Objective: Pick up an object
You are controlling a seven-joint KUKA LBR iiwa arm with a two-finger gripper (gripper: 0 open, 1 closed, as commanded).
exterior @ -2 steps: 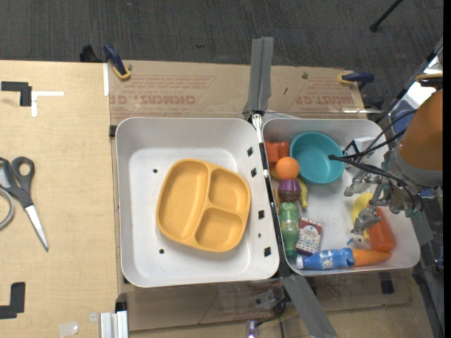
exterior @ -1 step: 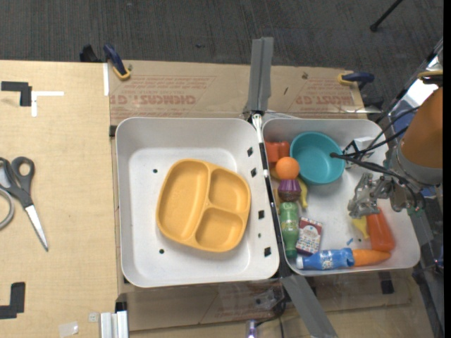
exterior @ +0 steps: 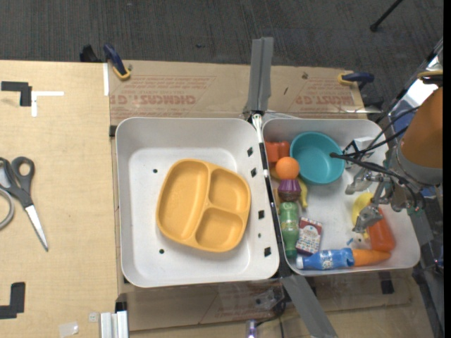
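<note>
One claw [exterior: 368,215] hangs low (arm bent) over the right bin [exterior: 331,122].

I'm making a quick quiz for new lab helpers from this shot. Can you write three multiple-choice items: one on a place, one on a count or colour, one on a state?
1. Where is the yellow divided plate?
A. in the left bin
B. in the right bin
C. on the wooden bench

2. How many compartments does that plate have?
A. two
B. three
C. five

3. How does the teal bowl sit?
A. upside down
B. stacked on the plate
C. upright, opening up

Answers:
1 A: the plate lies alone in the left bin.
2 B: ridges split it into three sections.
3 C: its hollow inside faces the camera, in the right bin beside the orange ball.
</note>
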